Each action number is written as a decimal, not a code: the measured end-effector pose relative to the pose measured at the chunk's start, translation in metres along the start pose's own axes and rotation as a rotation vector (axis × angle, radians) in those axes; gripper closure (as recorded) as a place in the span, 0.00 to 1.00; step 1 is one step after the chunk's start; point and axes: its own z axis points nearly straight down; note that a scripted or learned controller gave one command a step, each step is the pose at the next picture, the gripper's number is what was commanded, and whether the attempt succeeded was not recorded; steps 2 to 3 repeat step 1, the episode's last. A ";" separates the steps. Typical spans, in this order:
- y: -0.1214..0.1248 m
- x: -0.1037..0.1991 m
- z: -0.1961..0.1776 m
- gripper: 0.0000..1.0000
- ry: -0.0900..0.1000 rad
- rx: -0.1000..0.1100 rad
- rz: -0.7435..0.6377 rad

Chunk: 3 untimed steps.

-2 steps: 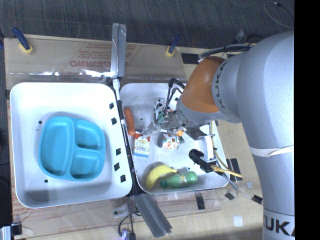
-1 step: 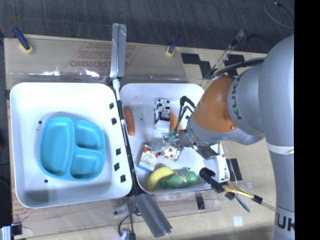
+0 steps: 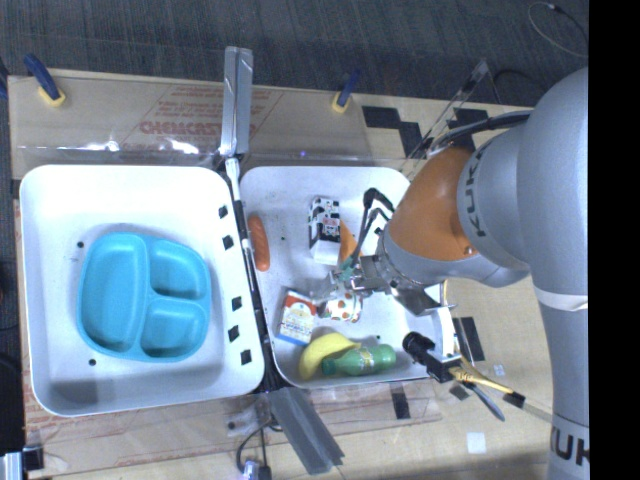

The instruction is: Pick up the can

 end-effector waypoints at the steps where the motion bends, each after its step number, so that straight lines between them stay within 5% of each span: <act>1: 0.021 0.070 -0.085 1.00 0.003 0.013 0.186; 3: 0.021 0.070 -0.085 1.00 0.003 0.013 0.186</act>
